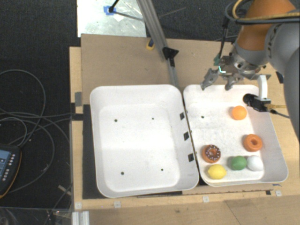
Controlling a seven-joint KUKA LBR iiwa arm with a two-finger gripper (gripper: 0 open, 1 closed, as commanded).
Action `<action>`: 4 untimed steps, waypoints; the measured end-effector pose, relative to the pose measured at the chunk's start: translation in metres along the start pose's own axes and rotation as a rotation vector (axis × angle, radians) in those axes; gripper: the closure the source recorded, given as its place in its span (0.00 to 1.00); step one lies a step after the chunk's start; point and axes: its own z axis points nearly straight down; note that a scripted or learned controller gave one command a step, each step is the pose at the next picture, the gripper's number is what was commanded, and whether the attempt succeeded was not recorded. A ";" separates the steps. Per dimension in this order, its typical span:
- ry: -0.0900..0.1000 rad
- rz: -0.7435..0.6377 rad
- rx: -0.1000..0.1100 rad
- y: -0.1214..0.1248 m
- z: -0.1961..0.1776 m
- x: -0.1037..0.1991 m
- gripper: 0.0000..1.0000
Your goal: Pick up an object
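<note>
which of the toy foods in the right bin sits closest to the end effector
The plain orange ball, alone in the upper part of the right white bin. The two doughnut rings and the yellow, green and white pieces cluster along the bin's near edge, farther from the end effector.

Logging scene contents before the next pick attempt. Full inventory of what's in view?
orange ball: 1, orange, right bin, upper right part
orange ring doughnut: 1, orange, right bin, right side below the ball
chocolate doughnut: 1, brown with sprinkles, right bin, lower left
lemon: 1, yellow, right bin, bottom edge
green round piece: 1, green, right bin, bottom, right of the lemon
white round piece: 1, white, right bin, touching the green one
right bin: 1, white, bench right
left bin: 1, white, bench left
handheld pendant: 1, dark, floor far left, with cables
arm: 1, grey with orange band, from the right
pincer: 1, dark, fingers spread, above right bin's top edge, holding nothing
</note>
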 end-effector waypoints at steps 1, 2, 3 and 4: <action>-0.002 -0.001 -0.004 0.001 -0.003 0.000 0.00; -0.002 0.004 0.000 0.004 0.049 -0.010 0.00; -0.001 -0.001 0.000 0.013 0.105 -0.006 0.00; -0.003 -0.001 0.006 0.012 0.115 -0.008 0.00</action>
